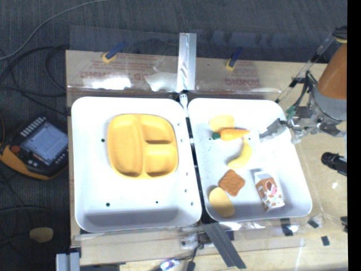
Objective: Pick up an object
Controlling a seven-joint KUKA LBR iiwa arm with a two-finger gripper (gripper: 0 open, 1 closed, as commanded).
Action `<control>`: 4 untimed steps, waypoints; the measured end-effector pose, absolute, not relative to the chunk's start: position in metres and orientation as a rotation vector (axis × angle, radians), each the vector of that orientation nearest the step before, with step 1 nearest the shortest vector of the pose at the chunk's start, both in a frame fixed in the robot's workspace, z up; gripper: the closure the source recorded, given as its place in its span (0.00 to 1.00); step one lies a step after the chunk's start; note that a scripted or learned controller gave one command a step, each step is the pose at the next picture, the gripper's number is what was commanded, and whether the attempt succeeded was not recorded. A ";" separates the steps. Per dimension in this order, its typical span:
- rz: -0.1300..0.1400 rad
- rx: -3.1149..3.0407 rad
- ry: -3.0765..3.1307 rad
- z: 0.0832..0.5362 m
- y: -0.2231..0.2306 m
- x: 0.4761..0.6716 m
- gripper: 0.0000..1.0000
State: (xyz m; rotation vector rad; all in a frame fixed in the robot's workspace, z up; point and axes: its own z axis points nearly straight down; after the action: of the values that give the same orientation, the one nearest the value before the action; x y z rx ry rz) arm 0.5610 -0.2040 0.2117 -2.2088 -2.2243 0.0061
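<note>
- Two shallow white bins side by side on the bench: left bin [84,208], right bin [299,174].
- In the left bin, a yellow divided tray [142,144], three compartments, lying flat near the middle.
- In the right bin, six small items: pale yellow piece [221,121] at the far side, carrot [232,133] touching it just nearer, banana [241,156] below that, brown cracker [231,182], yellow round piece [221,202] near the front wall, small carton [269,191] lying toward the right.
- Arm [333,89] at the right edge, orange band and grey body cut off by the frame.
- Gripper [272,130] over the far right part of the right bin, right of the carrot and apart from it; grey finger [273,128] pointing left, nothing visibly held.
- Opening of the gripper: cannot tell, too small and blurred against the white bin.
- Clear plastic sheet [163,75] behind the bins, printing unreadable.
- Handheld pendant [35,145] on the floor at left, partly cut off.
</note>
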 end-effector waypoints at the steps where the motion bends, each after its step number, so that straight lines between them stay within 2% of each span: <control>1: 0.005 -2.426 -1.993 0.092 -0.153 0.572 0.00; 2: 0.002 -2.490 -1.917 0.092 -0.155 0.528 0.00; 3: -0.008 -2.347 -2.100 0.088 -0.187 0.597 0.00; 4: -0.008 -2.346 -2.100 0.088 -0.187 0.597 0.00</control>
State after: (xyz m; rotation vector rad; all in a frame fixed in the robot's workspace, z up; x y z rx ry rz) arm 0.5966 -0.1869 0.0881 -2.3464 -2.0997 -0.0082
